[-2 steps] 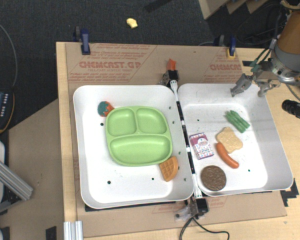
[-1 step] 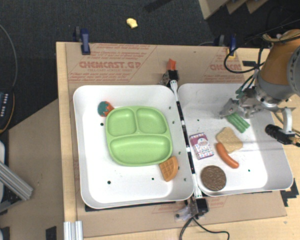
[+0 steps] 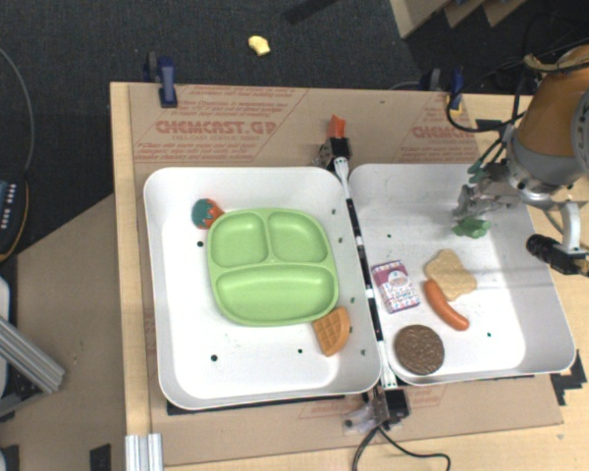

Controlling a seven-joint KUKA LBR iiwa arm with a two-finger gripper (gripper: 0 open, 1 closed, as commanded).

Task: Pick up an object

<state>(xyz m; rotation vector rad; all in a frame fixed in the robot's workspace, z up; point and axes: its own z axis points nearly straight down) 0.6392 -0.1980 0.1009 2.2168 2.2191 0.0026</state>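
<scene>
1. We cannot tell how the fingers stand; they hang just above a green piece in the right bin.
2. Leftward, we see a green tray in the left bin.
3. Right bin: card, cookie, toast, sausage.

- Two white bins, left and right, are seen on a tan bench printed with faded red lettering.
- A light green divided plate is shown in the left bin.
- A red-and-teal round item is pictured at the plate's upper left.
- An orange, grid-patterned waffle piece is seen at its lower right.
- A pink-and-white packet, a tan bread slice, a red-orange sausage and a dark brown round patty are shown in the right bin.
- A small green item is seen below the grey gripper.
- The arm is banded in orange.
- Blue clamps are fixed at the bench's far edge.
</scene>
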